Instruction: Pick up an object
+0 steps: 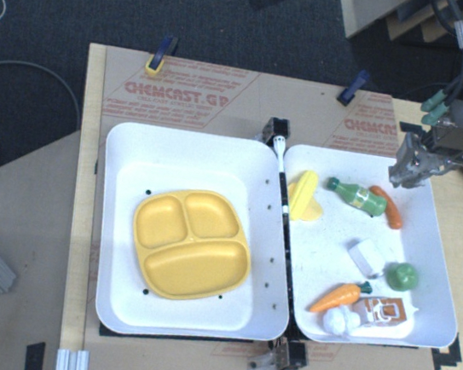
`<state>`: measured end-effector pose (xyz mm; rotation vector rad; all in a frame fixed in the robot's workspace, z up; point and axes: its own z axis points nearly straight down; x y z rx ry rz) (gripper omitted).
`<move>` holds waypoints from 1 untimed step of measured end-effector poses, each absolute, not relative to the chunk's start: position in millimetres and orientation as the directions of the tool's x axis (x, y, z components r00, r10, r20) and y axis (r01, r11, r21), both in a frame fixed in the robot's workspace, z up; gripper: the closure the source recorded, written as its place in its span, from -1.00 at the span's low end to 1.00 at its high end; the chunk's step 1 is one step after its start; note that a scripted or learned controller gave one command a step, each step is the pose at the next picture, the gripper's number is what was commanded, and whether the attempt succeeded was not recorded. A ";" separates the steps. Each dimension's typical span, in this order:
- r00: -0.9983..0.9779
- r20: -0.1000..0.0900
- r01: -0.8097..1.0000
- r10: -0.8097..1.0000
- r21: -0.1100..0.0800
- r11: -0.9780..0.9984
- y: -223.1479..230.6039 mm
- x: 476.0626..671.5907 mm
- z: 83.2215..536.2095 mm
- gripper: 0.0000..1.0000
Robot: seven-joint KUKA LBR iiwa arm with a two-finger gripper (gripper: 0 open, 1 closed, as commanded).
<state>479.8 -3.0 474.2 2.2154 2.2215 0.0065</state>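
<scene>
My gripper (406, 173) hangs over the far right corner of the right bin (441, 254), above and just right of a green bottle (357, 197) and an orange-red sausage-shaped item (391, 211). Nothing shows between its fingers. Lower in the same bin lie a yellow banana-like piece (303, 196), a white block (367, 259), a green ball (401, 276), a carrot (337, 297), a brown-and-white packet (383, 311) and a white round object (334, 322).
The left bin (116, 206) holds a yellow divided plate (192, 243). A black divider clamp (277, 131) sits between the bins at the back. Blue clips (160, 50) (352, 87) pin the cardboard base. A grey device sits at the left edge.
</scene>
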 end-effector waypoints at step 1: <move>-0.006 0.001 1.000 1.000 0.008 0.006 46.3 493.2 520.0 1.00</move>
